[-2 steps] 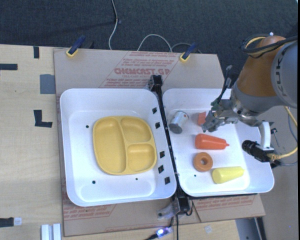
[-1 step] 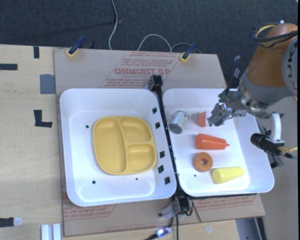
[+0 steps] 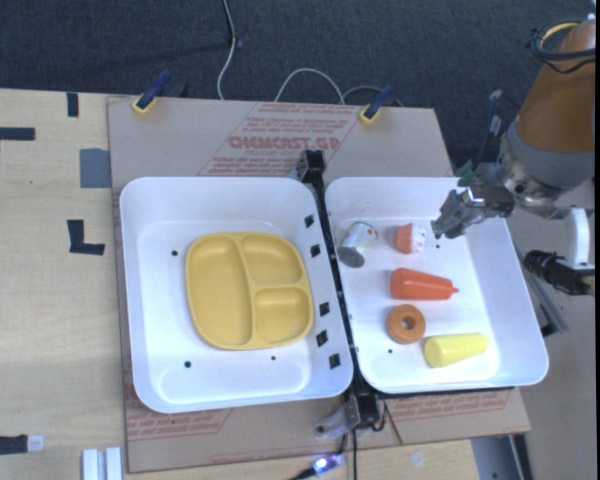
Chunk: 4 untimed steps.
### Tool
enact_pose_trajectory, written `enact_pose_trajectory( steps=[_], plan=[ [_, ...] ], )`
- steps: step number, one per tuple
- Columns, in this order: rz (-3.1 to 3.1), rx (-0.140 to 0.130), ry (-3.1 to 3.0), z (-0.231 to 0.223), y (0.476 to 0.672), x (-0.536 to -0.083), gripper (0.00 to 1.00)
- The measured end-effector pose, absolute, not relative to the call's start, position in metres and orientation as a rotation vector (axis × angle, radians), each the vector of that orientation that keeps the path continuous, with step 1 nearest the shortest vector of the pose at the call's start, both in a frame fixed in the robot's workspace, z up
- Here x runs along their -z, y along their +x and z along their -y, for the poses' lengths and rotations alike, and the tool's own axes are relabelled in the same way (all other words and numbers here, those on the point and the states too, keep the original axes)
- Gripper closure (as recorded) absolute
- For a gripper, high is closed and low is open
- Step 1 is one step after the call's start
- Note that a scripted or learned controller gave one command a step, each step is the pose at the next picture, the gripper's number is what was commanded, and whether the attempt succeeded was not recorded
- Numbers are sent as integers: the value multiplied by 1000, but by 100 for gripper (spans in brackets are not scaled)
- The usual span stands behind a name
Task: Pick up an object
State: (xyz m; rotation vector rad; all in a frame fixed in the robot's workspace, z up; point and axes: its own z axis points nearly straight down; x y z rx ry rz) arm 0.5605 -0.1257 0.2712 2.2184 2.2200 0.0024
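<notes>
The grey arm's two-finger gripper (image 3: 448, 224) hovers over the right white bin (image 3: 510, 298); its grip state cannot be told. At its eight o'clock lie a glossy orange carrot-shaped toy (image 3: 421, 285) and a ringed doughnut (image 3: 407, 323).

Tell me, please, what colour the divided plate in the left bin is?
The divided plate is plain yellow, seen clearly in the camera view.

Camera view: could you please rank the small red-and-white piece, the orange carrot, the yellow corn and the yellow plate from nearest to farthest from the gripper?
From the gripper, over the right bin's upper edge:
1. Small red-and-white piece, just to its left.
2. Orange carrot, mid right bin.
3. Yellow corn, at that bin's front.
4. Yellow plate, in the left bin.
</notes>
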Motion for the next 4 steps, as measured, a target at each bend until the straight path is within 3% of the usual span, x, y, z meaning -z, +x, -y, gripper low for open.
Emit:
enact_pose_trajectory(
  steps=[4],
  plan=[
    [-2231,5,2218,-75,506,-224,100]
  ],
)
